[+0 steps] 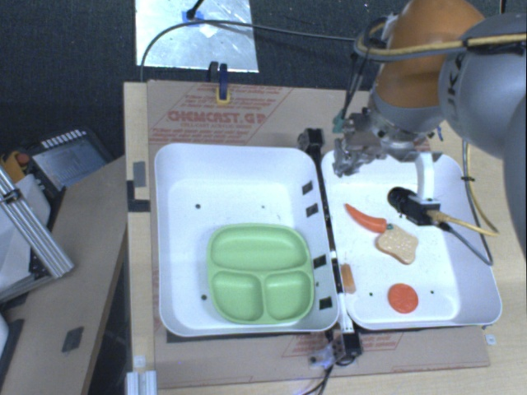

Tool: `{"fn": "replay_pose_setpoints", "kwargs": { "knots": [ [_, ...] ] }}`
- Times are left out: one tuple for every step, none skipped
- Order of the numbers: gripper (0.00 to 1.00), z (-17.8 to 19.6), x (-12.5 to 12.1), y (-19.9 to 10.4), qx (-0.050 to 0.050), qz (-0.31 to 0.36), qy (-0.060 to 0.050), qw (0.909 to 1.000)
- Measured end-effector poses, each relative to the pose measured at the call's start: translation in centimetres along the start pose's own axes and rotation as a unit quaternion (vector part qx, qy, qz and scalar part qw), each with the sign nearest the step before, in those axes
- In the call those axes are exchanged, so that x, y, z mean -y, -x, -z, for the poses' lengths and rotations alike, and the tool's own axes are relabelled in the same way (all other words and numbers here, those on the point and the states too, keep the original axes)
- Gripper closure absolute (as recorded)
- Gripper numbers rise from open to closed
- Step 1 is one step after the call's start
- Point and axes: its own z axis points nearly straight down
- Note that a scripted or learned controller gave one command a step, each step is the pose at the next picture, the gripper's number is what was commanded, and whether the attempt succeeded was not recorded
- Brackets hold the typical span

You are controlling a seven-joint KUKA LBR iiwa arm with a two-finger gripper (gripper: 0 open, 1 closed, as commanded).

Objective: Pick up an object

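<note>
Cardboard-covered bench (222,109), two white bins. Right bin (473,290) holds an orange chili pepper (365,217), long axis running upper-left to lower-right, a toast slice (397,244), a red disc (403,298). Left bin (177,220) holds a green divided tray (259,272). Gripper (352,159) at right bin's upper edge; grasp state unclear.

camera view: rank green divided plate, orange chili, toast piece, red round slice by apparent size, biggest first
1. green divided plate, by far the largest, in the left bin.
2-4. Too close to rank in the right bin: orange chili is longest but thin; toast piece and red round slice cover about the same area.
</note>
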Motion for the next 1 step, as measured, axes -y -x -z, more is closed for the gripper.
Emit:
{"fn": "replay_pose_setpoints", "kwargs": {
  "knots": [
    [1.00,-0.46,1.71,-5.57,-0.001,0.001,0.000,1.0000]
  ]
}}
